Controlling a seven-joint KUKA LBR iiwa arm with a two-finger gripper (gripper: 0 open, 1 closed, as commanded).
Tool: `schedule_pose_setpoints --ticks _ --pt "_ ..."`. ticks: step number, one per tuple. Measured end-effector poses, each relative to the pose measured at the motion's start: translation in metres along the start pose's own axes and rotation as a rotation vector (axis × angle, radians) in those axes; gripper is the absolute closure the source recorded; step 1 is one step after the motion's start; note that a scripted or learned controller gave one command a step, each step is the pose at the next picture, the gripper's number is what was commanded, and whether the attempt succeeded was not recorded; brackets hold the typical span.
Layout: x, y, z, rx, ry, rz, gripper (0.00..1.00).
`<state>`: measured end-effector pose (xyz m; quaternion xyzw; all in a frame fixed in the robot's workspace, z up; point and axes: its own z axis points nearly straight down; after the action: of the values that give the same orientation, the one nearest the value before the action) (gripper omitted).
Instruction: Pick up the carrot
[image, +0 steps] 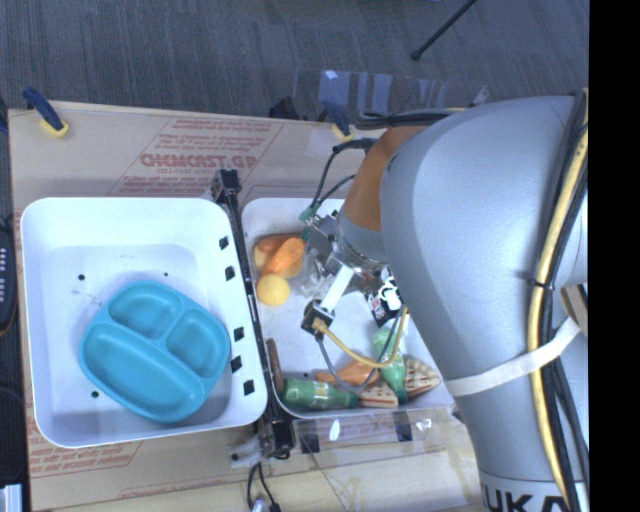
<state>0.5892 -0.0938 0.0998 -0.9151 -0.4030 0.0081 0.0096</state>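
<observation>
An orange carrot (352, 375) with a green leafy end lies near the front of the right bin (262, 214), partly hidden behind a yellow cable. My gripper (326, 268) hangs over the middle of the right bin, up and left of the carrot and apart from it. The gripper sits just right of a rounded orange food piece (283, 255) and a yellow lemon (272, 290). The bulky grey arm covers the bin's right side.
A green bottle (316, 392) lies along the right bin's front wall, with a pizza slice (418, 378) to its right. The left bin (40, 240) holds a blue divided plate (155, 348). A black divider (240, 290) separates the bins.
</observation>
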Motion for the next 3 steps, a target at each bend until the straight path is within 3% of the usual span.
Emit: schedule_pose_setpoints --ticks 1,2,3 --pt "-0.032 -0.119 -0.091 -0.015 0.008 -0.067 1.0" --pt "0.021 -0.126 -0.197 -0.017 0.009 0.17 1.0" --pt "0.059 -0.176 -0.131 -0.01 -0.001 0.144 1.0"
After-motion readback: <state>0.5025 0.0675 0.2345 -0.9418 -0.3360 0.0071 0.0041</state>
